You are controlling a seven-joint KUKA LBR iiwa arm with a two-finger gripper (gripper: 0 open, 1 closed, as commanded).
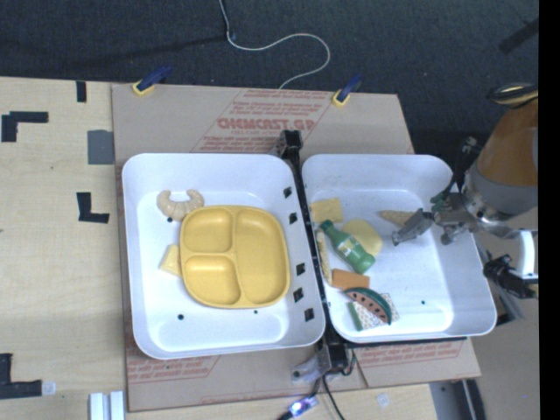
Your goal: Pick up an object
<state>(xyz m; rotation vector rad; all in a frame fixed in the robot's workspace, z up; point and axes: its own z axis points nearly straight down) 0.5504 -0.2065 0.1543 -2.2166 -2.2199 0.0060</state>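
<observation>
Cardboard (pixel 262 116) lettering: "CHEMCAST GP"

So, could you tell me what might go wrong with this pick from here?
The green bottle, pale yellow piece, orange piece and watermelon slice crowd the right bin's left side, so a grasp may nudge neighbours or catch two. The gripper sits near the far rim and could clip it.
</observation>
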